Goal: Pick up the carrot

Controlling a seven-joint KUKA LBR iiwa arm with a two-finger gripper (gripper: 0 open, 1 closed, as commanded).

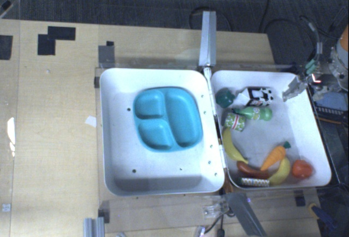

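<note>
Carrot near right bin's front | gripper over back-right rim, tilted | fingers' state unclear

Glossy white plastic bins; smooth blue plastic tray; pale matt wood bench.

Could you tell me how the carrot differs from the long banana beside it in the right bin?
The carrot is orange with a green top; the banana is plain yellow. The carrot is short, straight and tapered; the banana is longer and curved. The carrot lies nearer the bin's middle, the banana along its left wall. Both lie flat.
</note>
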